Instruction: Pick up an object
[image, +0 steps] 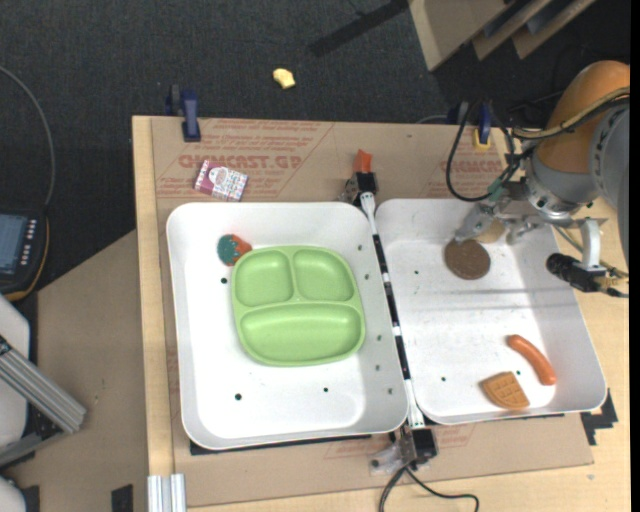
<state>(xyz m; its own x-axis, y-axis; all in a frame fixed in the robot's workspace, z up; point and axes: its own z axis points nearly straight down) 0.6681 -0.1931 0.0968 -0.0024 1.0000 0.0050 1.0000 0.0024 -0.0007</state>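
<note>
The arm's top is cut off at the right edge, and its claw (487, 226) is too blurry to tell if it is open or shut. It hangs low at the far side of the right bin (440, 380), just above a flat round brown cookie (467, 260). Near the front lie a smooth orange sausage (531, 358) and a bumpy tan cracker (504, 390). The left bin (200, 390) has a shiny green plate (296, 305) with three sections and a small teal and orange toy (233, 248) touching its far left corner.

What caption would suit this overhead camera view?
Robot gripper poised by a brown disc in the right bin; green tray in the left.
</note>
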